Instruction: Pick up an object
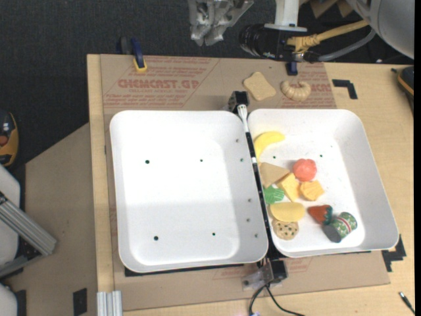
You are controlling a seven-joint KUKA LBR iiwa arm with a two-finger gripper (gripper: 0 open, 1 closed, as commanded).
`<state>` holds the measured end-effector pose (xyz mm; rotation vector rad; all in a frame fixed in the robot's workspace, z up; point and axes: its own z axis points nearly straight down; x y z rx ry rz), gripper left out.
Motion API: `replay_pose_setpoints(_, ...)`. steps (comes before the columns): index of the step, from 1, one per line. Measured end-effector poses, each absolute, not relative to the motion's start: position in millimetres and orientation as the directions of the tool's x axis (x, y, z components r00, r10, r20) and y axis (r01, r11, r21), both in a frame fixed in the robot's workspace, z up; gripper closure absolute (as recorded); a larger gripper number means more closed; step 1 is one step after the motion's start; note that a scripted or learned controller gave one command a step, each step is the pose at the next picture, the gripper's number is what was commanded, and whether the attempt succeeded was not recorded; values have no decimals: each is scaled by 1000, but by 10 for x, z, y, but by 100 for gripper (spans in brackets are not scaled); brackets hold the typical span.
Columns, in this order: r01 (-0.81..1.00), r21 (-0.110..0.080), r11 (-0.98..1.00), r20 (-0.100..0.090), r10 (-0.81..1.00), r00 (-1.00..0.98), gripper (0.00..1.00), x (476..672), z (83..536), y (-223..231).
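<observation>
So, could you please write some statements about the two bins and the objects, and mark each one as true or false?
1. The toy foods lie in the right bin. True.
2. The red tomato sits in the left bin. False: it is in the right bin.
3. The yellow banana lies near the divider between the bins. True.
4. The cookie lies outside both bins. False: it is in the right bin's near corner.
5. The slice of bread lies on the cardboard beyond the bins. True.
6. The gripper holds the banana. False: it hangs beyond the bench, far from it.
</observation>
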<state>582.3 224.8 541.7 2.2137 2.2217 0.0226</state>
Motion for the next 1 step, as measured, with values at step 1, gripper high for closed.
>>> replay_pose_setpoints(1,1000,-19,-2,-7,1000,1,100,5506,3485,2238)
